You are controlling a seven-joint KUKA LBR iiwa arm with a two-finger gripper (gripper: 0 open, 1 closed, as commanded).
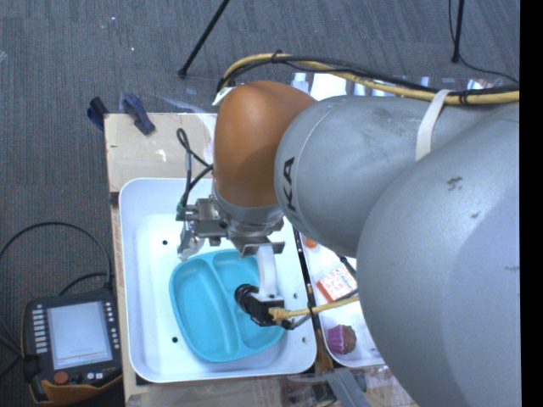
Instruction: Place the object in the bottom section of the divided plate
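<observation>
Gripper (190,240) is over the far-left edge of the divided plate (208,316) in the left bin (136,227); I can't tell if it's open or carrying anything. The purple object (341,338), maybe my target, lies in the right bin (322,333), so I may be delivering nothing.

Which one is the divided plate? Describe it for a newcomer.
Find the left white bin, under the orange-banded arm. The divided plate lies on its floor, light blue, with ridges splitting it into sections. Its neighbours in the right bin are a purple lump and a red-and-white packet.
</observation>
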